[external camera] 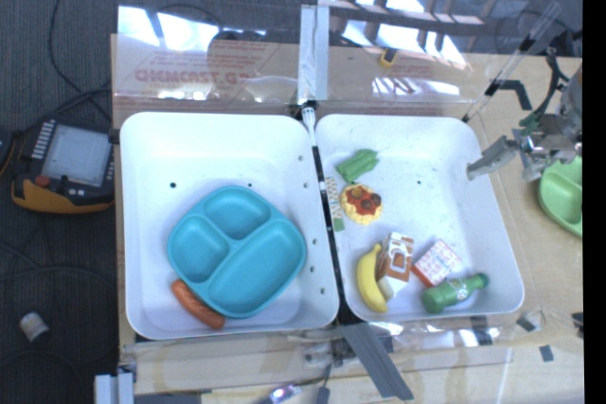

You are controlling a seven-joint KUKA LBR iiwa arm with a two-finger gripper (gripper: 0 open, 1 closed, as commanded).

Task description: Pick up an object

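At the near edge of the left bin (133, 203), an orange sausage (197, 303) lies tucked against a blue divided plate (237, 249), touching its rim. In the near corner of the right bin (431, 132) a green bottle (454, 290) lies on its side, just beside a small red-and-white box (436, 262), a second, orange-printed box (398, 257) and a banana (369, 279) that curves along the orange-printed box. Farther back in the same bin sit a yellow-and-red toy food piece (362, 202) and, beyond it, a green toy (357, 165), both close to the wall between the bins.

The arm reaches in from the right at mid-depth, with little more than its wrist end in sight, held low over the bench just outside the right bin. The claw (492, 156) juts leftward and slightly down, its grey tip at the bin's right rim, well apart from every toy inside. Whether the claw is spread or pressed together cannot be told from here, and nothing is seen in its grasp. A pale green bowl (565, 189) rests on the bench just nearer than the wrist.

On the far strip of bench, a small yellow piece (388, 58) lies behind the bins. A handheld control unit (62, 166) sits on the dark floor to the left.
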